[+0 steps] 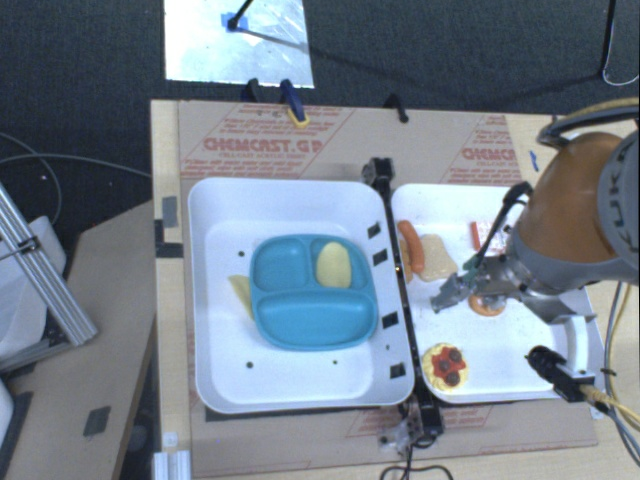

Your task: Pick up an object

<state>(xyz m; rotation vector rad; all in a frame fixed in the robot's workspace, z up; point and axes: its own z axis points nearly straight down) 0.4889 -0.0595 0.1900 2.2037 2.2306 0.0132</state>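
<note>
At the left of centre, the left bin (215,268) holds a blue divided plate (312,293). A yellow, egg-shaped toy (333,265) sits in the plate's upper-right compartment, and a pale yellow wedge (241,292) lies on the bin floor, touching the plate's left edge.

Right of the divider, the right bin (440,203) carries the likelier targets: a toy hot dog (411,247) and a pale bread-like slice (435,255) just beside it near the bin's left wall, a small pizza toy (446,365) at the lower left, a red-and-white packet (480,235) further up, and a round reddish disc (487,306) mid-bin.

The gripper (452,293) hangs low over the middle of this bin, between the bread slice and the disc; whether it is spread or pressed together I cannot tell, and nothing is visibly held. This reads as the approach-and-descend step, with no grasp made. The next move calls for settling squarely over one item, probably the disc or slice, before closing and lifting.
</note>
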